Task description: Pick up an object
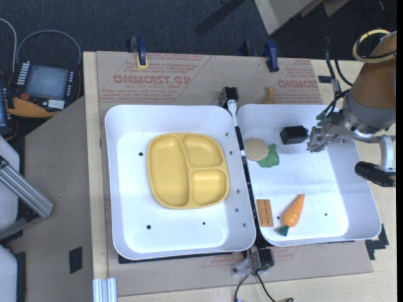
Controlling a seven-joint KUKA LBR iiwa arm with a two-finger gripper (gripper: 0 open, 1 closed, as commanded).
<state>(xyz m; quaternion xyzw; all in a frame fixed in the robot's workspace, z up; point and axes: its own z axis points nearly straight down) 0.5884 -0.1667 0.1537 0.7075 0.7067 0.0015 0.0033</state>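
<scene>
In the right bin [334, 187] lie a small black block [293, 134] near the back, a tan disc [255, 148] with a green piece [271, 157] beside it at the left wall, an orange carrot [293, 211] toward the front, and a brown cracker [265, 212] at the front left. My gripper [317, 141] hangs over the bin's back right part, just right of the black block, fingers pointing down. Nothing shows between them.
The left bin [126, 187] holds a yellow divided plate [187, 169]. A black clip [230, 97] sits at the back between the bins. Blue clamps [141, 50] hold the cardboard base. The arm's orange band [376, 80] rises at the right edge.
</scene>
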